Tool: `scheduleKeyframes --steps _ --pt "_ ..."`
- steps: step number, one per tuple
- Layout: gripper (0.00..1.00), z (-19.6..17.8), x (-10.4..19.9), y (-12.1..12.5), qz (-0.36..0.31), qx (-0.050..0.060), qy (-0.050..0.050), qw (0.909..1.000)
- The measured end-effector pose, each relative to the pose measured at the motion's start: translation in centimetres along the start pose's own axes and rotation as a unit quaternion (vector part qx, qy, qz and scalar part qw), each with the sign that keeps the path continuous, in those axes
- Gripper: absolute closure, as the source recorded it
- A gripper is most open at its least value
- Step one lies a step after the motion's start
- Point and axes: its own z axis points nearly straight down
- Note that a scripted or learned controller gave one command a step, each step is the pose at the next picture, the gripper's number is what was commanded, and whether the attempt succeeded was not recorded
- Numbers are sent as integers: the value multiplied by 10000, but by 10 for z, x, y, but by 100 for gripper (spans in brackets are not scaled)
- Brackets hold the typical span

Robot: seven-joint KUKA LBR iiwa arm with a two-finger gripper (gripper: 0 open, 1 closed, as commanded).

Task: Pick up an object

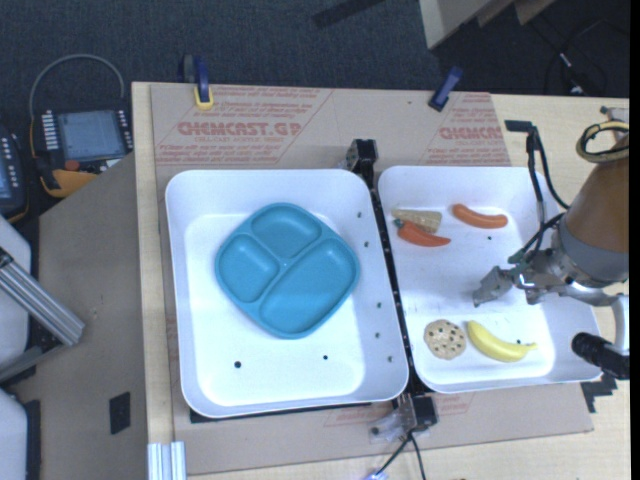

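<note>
The right bin (pixel 470 183) holds several toy foods: a tan sandwich wedge (pixel 416 217), a red-orange carrot (pixel 423 235), an orange sausage (pixel 480 216), a chocolate-chip cookie (pixel 445 339) and a yellow banana (pixel 497 343). My gripper (pixel 492 288) hangs over the middle of this bin, just above the banana and right of the cookie, reaching in from the right under the orange wrist band (pixel 606 208). Nothing shows between its fingers.
The left bin (pixel 200 368) carries a blue divided plate (pixel 288 268). A black divider clamp (pixel 362 154) sits between the bins at the back. Cables (pixel 535 183) trail near the arm at the right. A teach pendant (pixel 85 136) lies off the bench to the left.
</note>
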Motion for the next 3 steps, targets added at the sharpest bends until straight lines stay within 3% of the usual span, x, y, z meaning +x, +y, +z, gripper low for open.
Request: scheduleKeyframes --steps 1,2,3 --pt "0 50 0 1 -7 -36 -13 10000" --pt "100 40 0 1 -2 -47 -20 10000" --pt "100 -22 5 6 -16 -71 -26 10000"
